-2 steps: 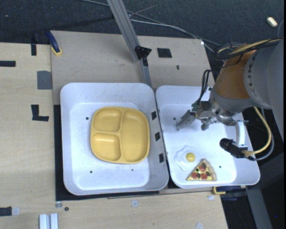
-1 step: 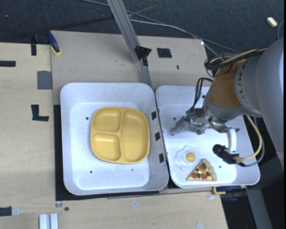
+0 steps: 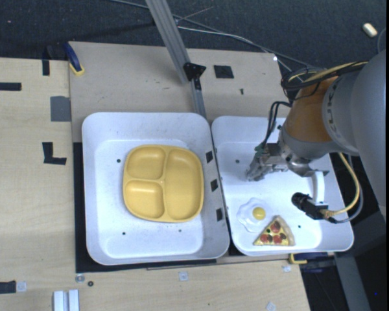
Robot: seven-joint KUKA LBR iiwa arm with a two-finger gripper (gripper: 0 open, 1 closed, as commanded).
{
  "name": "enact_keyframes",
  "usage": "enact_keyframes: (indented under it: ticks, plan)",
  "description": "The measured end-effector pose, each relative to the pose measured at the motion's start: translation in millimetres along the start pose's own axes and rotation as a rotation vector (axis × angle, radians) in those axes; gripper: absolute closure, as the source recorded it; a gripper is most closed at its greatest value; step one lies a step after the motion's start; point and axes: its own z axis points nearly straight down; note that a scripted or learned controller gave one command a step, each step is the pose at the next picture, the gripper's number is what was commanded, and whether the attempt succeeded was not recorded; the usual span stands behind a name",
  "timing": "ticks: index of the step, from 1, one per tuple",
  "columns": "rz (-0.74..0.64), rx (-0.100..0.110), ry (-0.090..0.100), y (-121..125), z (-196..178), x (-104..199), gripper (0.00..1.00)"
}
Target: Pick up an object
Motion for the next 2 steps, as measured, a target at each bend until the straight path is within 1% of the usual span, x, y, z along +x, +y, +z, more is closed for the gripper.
enact_keyframes:
  ticks: [1,2]
  plan:
    - [0.000,0.004,0.003,1.0,-41.8,1.2,1.00]
    - [0.000,0.001,0.002,5.7,-104.6,0.9,1.00]
